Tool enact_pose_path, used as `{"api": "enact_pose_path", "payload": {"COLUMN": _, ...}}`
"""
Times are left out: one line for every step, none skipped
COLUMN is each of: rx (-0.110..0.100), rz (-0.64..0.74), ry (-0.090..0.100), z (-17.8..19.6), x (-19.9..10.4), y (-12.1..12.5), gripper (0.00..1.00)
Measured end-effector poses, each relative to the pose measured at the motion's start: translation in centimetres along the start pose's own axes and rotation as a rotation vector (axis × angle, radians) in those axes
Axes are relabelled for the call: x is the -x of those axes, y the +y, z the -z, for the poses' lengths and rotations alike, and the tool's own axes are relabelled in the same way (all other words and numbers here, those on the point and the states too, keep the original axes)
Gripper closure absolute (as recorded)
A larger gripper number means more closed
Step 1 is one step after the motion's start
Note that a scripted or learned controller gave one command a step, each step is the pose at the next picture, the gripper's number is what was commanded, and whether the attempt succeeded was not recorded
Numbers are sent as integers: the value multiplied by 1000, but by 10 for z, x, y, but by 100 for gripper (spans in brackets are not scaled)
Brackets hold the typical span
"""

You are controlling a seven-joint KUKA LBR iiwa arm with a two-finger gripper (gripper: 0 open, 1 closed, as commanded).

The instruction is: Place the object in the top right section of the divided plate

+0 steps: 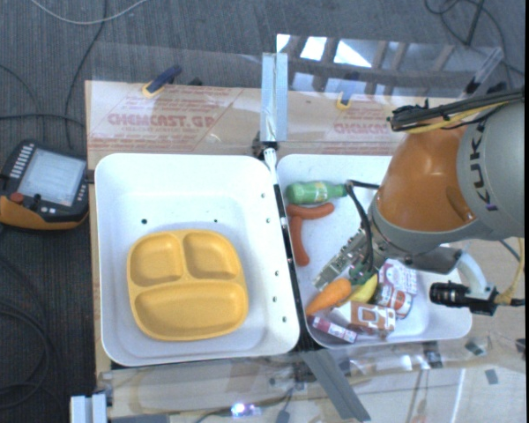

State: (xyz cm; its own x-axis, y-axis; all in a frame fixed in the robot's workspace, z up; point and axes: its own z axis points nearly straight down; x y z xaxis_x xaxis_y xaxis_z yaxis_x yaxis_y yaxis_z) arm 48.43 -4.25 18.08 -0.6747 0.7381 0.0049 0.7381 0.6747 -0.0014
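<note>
The yellow divided plate (133,282) lies in the left bin (123,192); its top right section (211,255) holds nothing. My gripper (342,266) hangs low over the right bin (444,328), just above an orange carrot (328,296) and beside a small yellow item (365,287). Further back in that bin lie a green bottle (315,191), a red sausage (310,211) and a darker red sausage (298,240). The arm's orange body hides the right part of the bin.
Red and white packets (395,291) and a small tube (332,329) crowd the right bin's front. A metal divider post (273,95) stands behind the bins. A teach pendant (40,188) rests on the floor at the left.
</note>
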Motion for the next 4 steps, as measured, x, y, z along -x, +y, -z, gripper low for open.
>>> {"api": "enact_pose_path", "payload": {"rx": -2, "rz": 470, "ry": -1, "z": 0, "x": -5, "y": 4, "gripper": 100}}
{"api": "enact_pose_path", "payload": {"rx": -1, "rz": 885, "ry": 0, "z": 0, "x": -17, "y": 16, "gripper": 100}}
{"api": "enact_pose_path", "payload": {"rx": 0, "rz": 1115, "ry": -3, "z": 1, "x": 33, "y": 69, "gripper": 100}}
{"api": "enact_pose_path", "payload": {"rx": 0, "rz": 1239, "ry": -3, "z": 1, "x": 45, "y": 68, "gripper": 100}}
